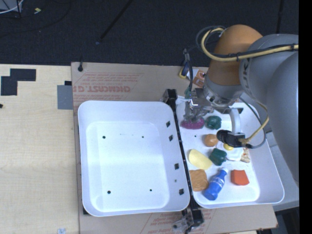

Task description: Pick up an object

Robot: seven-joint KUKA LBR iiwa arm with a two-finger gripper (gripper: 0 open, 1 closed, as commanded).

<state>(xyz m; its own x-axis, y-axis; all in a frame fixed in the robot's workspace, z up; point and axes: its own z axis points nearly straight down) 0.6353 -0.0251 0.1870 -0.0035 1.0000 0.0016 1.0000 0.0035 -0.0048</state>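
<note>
Nearest in the right bin (273, 191) lie a blue bottle (215, 184) and an orange block (239, 177). Farther back, the claw (194, 112) hangs directly over a purple object (193, 124), seemingly touching it; whether it grips, I cannot tell.

grey arm from right, gripper (193, 112) pointing down, seemingly low

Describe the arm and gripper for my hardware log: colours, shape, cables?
The arm is bulky, rounded and grey, with an orange band above the wrist. Yellow and black cables loop around that band, and another runs along the grey shell. The gripper is a small dark metal assembly below a grey wrist.
</note>
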